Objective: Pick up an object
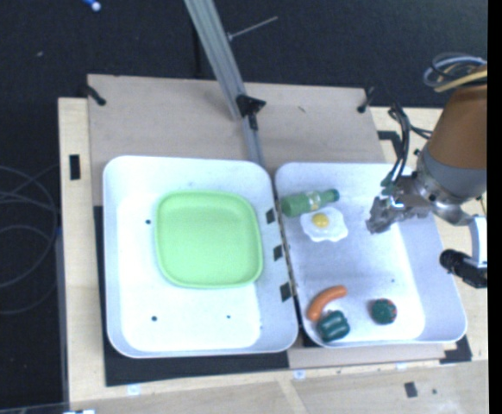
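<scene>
Reaching in over the right bin (432, 317), the gripper (380, 216) hangs above bare floor just right of the fried egg (323, 225); whether its claw is open cannot be told. A green bottle (308, 202) lies just above the egg. Below it: sausage (327, 300), green pepper (333, 325), dark green ball (383, 311). Left of it, a green plate (209, 238) fills the left bin (126, 231).

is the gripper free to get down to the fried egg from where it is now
Probably yes. The gripper is above the right bin, beside the fried egg, with bare floor between; only the green bottle lies close.
</scene>
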